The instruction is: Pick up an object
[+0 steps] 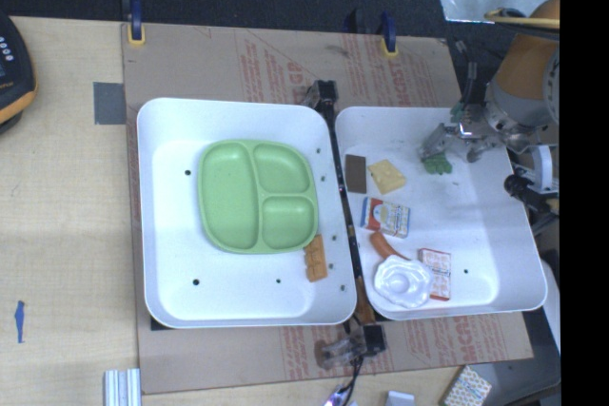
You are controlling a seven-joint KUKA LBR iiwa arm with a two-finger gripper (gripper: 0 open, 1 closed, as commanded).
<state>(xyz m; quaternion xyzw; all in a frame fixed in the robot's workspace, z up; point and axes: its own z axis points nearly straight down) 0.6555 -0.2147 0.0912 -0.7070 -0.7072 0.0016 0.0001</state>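
My gripper (453, 147) hangs over the upper right part of the right bin (504, 233), its fingers spread open with nothing between them. A small green object (438, 164) lies on the bin floor just under the left fingertip, close to touching it. Further left in the same bin are a yellow wedge (386, 176) and a brown rectangle (356, 173). Lower down are a red and white packet (388, 217), an orange sausage-like piece (383, 245), a white round lid (401, 283) and a second small packet (436, 266).
The left bin (166, 233) holds a green divided plate (257, 195) and an orange-brown piece (315, 259) near its right wall. The arm's body (523, 76) stands over the right bin's far right corner. The right bin's lower right floor is bare.
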